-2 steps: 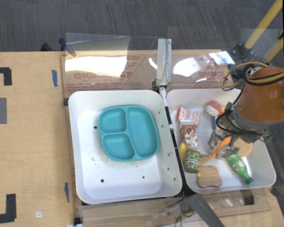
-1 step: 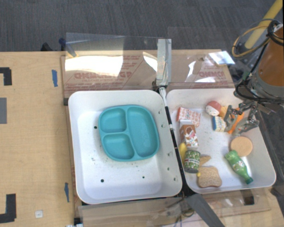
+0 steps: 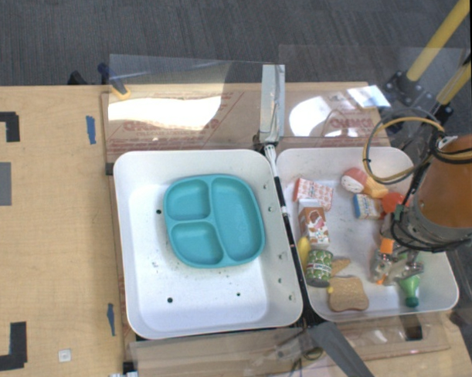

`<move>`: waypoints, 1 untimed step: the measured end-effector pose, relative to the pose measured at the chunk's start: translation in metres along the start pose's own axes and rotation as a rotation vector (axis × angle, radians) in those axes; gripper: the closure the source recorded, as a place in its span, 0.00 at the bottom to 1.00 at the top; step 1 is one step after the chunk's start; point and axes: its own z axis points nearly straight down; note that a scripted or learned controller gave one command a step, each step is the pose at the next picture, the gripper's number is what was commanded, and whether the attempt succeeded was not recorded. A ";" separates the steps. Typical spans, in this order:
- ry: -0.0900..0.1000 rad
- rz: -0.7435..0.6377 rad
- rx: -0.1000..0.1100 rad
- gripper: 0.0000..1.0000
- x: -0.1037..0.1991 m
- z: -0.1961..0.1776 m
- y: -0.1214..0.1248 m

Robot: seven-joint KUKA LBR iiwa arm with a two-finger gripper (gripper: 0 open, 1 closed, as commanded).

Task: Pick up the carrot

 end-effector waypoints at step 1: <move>-0.003 0.059 0.008 1.00 -0.066 -0.107 0.020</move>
